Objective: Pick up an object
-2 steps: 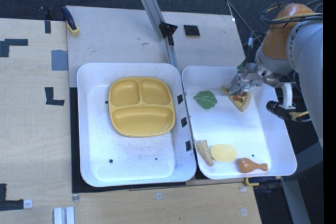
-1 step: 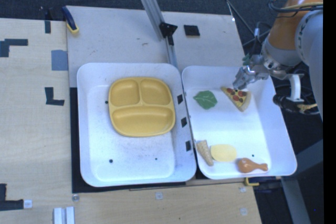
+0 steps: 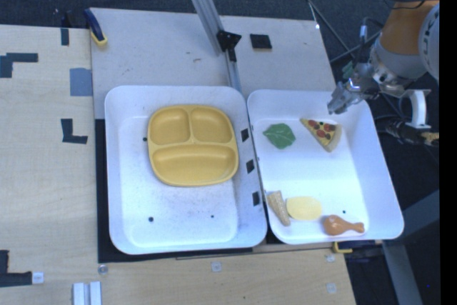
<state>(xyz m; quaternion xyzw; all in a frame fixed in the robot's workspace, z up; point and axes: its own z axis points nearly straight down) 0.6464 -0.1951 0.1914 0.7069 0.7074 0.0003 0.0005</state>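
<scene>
The right white bin (image 3: 371, 153) holds several toy foods: a green leaf (image 3: 279, 135), a pizza slice (image 3: 322, 133), a tan wedge (image 3: 278, 208), a yellow disc (image 3: 305, 208) and an orange drumstick (image 3: 343, 226). My gripper (image 3: 340, 101) hangs over the bin's far right corner, just above and to the right of the pizza slice. Nothing shows between its fingers.
The left white bin (image 3: 121, 175) holds a yellow divided plate (image 3: 192, 145). A slanted metal pole (image 3: 207, 3) rises behind the bins. Cables lie at the far right by the arm. Bare bin floor lies in the middle of the right bin.
</scene>
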